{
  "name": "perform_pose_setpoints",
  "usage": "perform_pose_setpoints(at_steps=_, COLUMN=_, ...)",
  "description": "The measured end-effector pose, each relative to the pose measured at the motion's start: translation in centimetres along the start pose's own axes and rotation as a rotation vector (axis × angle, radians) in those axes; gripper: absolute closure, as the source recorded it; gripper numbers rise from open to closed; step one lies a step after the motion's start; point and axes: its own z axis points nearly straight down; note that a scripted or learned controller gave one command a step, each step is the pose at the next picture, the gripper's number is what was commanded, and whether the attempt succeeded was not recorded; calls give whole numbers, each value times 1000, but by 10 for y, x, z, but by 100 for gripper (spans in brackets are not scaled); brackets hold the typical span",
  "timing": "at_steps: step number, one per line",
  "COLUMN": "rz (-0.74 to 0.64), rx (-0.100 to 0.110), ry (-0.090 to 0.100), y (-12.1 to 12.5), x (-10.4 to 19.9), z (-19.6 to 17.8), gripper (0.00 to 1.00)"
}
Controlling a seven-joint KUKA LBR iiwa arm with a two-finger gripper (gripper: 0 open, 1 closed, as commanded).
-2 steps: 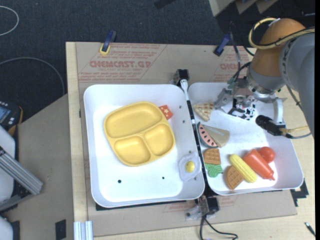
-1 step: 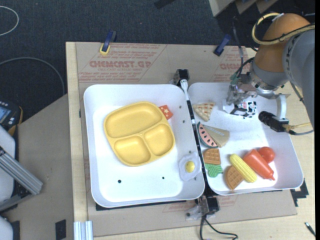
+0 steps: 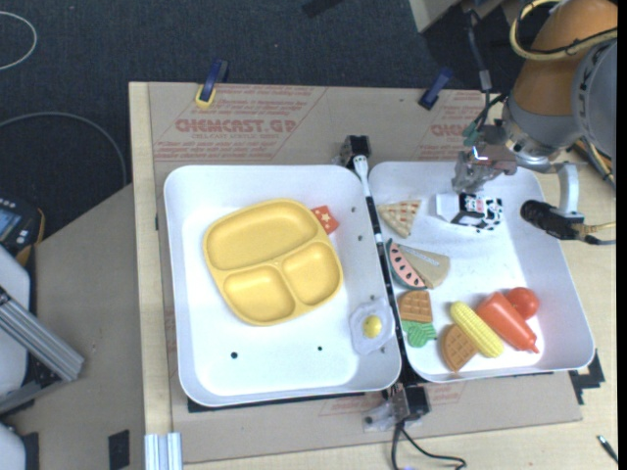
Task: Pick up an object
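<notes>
My pincer [image 3: 477, 176] sits upper right over the black-and-white toy [image 3: 479, 211]; can't tell its state. Toy looks light, hard, slippery, so I'd pinch across its middle.

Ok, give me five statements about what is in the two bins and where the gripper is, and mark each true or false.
1. The yellow divided plate lies in the left bin. True.
2. The gripper is over the left bin. False: it is over the far part of the right bin, just above the black-and-white toy.
3. The corn cob lies in the right bin beside the red pepper. True.
4. The watermelon slice rests on the yellow divided plate. False: it lies in the right bin, near the divider between the bins.
5. The fried egg lies in the left bin, at its near right corner. True.
</notes>
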Motion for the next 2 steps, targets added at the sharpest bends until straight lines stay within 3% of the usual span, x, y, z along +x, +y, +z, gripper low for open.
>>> perform_pose_setpoints(at_steps=1, rz=-1, rx=-2, ry=-1, y=-1, x=10, z=-53, gripper=100)
perform_pose_setpoints(at_steps=2, rz=0, rx=1, ry=0, y=0, x=10, z=-68, gripper=100)
